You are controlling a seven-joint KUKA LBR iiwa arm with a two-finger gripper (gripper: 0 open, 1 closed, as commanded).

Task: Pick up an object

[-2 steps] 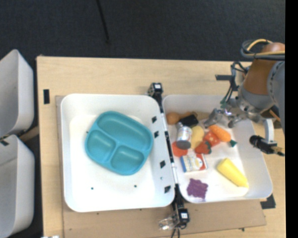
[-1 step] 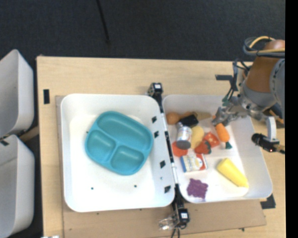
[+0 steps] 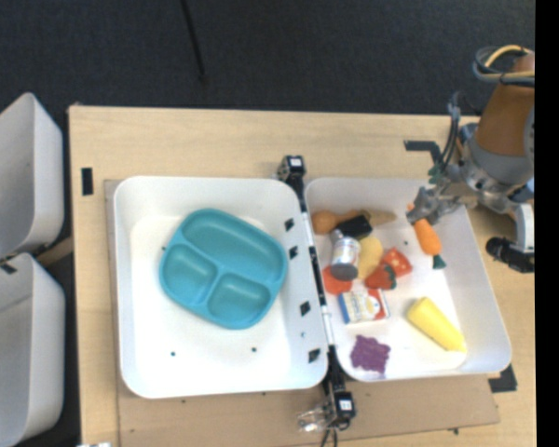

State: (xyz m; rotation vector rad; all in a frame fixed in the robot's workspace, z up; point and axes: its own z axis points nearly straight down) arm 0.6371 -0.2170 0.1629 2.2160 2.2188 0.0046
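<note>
The right bin (image 3: 480, 277) holds several small objects. An orange carrot (image 3: 429, 237) with a green end lies near the bin's upper right, its upper end right under my gripper (image 3: 426, 207). The gripper hangs from the grey and orange arm (image 3: 503, 128) at the bin's far right corner. Whether the carrot is gripped or merely touched is unclear from this angle. Other objects are a silver can (image 3: 344, 250), a black piece (image 3: 355, 224), a yellow wedge (image 3: 436, 324) and a purple lump (image 3: 370, 353).
A teal divided plate (image 3: 225, 266) lies in the left bin (image 3: 130, 343). Red pieces (image 3: 389, 266) and a white carton (image 3: 363, 305) crowd the right bin's middle. A ridge with black clips (image 3: 307, 277) separates the bins. White chairs (image 3: 14, 184) stand at the left.
</note>
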